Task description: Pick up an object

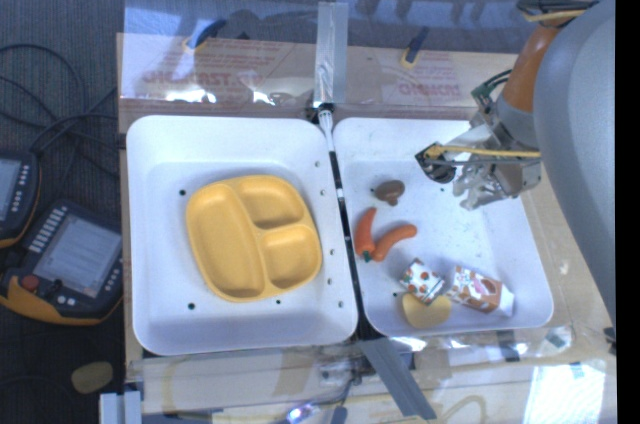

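The right bin holds several small items. A brown lump lies near its left wall. Below it rest two orange carrot-like pieces, touching at their lower ends. Near the front edge are a red-and-white packet, a second packet and a pale yellow disc. My gripper hovers over the bin's upper right part, right of the brown lump and apart from every item. Nothing shows between its tips.
The left bin carries a yellow divided plate. A metal divider stands at the back between the bins. Behind them lies a cardboard strip. A teach pendant sits on the floor at the left.
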Controlling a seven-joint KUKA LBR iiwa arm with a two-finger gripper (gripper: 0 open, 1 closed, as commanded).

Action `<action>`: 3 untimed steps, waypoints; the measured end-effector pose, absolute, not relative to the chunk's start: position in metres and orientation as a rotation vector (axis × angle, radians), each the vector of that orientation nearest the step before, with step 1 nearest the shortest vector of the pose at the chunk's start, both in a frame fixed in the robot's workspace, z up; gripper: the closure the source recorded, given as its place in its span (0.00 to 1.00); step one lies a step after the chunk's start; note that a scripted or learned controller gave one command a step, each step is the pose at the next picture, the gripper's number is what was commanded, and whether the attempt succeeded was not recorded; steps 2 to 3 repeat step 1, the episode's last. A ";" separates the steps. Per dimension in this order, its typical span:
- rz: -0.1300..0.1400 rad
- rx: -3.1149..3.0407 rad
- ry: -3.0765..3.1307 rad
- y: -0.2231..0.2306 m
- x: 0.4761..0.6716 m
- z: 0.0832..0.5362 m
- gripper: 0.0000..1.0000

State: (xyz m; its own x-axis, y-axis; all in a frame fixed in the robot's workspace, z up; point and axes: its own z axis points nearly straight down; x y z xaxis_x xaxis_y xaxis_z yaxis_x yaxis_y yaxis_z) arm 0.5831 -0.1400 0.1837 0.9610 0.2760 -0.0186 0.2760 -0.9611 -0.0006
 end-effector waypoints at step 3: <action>-0.038 3.108 0.441 -0.140 0.582 0.191 1.00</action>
